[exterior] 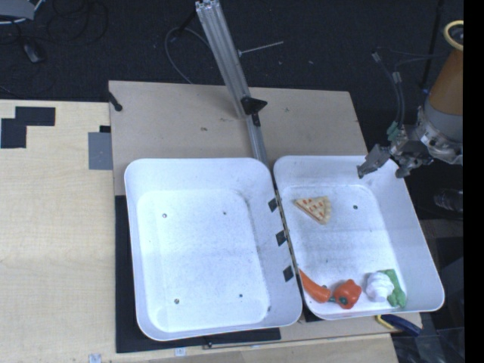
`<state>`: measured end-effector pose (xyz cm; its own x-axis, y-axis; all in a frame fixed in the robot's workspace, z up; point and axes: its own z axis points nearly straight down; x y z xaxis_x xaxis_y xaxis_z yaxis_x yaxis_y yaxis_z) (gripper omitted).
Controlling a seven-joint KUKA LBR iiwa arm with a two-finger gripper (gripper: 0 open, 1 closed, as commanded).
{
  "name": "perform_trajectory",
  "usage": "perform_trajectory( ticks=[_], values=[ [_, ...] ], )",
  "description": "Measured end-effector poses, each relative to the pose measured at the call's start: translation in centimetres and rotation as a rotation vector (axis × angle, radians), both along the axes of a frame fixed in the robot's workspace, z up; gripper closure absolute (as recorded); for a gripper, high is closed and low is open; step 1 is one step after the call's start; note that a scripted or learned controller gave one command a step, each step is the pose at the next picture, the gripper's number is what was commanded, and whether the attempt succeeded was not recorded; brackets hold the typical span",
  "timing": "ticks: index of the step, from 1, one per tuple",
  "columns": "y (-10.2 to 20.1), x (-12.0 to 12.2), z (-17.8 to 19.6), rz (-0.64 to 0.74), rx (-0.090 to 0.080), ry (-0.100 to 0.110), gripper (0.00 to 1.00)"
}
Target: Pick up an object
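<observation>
Jaws (386,163) spread apart, nothing between them, hovering over upper right rim of right bin (412,210). Arm (446,97) comes in from right. Pizza-slice toy (314,208) sits mid-bin, well apart from jaws. Along near edge: orange carrot (314,287), red pepper (348,293) touching it, white-and-green veggie (384,286) just beside. Left bin (151,180) next door on worktop (181,119).
</observation>
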<state>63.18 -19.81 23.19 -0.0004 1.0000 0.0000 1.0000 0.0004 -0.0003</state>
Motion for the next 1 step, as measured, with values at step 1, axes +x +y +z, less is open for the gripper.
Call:
perform_trajectory(
  ticks=[1],
  values=[
    [-0.97,-5.36,-14.5,-0.001,0.0,0.0,0.0]
  ],
)
